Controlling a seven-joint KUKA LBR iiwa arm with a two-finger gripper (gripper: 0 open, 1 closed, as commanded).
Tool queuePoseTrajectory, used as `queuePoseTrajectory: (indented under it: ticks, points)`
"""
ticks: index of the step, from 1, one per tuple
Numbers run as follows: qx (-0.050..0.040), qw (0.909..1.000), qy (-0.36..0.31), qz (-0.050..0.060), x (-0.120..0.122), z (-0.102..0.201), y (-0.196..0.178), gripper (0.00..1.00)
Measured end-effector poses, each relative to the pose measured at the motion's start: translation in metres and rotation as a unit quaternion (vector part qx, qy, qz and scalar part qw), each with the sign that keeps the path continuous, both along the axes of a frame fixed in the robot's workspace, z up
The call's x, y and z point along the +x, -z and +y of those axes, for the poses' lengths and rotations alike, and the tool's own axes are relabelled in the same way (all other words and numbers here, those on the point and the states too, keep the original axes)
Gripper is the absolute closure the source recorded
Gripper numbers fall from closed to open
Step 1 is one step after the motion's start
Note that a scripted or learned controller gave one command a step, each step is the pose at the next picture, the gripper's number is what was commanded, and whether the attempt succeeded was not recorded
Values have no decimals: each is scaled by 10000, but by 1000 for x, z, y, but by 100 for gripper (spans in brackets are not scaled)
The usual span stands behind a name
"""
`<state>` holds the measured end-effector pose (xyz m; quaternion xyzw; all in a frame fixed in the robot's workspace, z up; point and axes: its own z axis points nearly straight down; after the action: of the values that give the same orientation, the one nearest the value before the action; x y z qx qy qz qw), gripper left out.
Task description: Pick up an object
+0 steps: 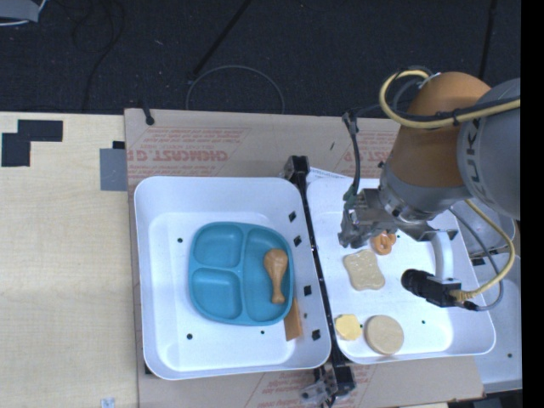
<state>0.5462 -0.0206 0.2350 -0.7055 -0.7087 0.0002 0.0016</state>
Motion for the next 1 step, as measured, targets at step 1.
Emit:
queuePoseTrajectory:
  ticks: [1]
  points:
    - [-7,10000,11,15,0,51,11,100]
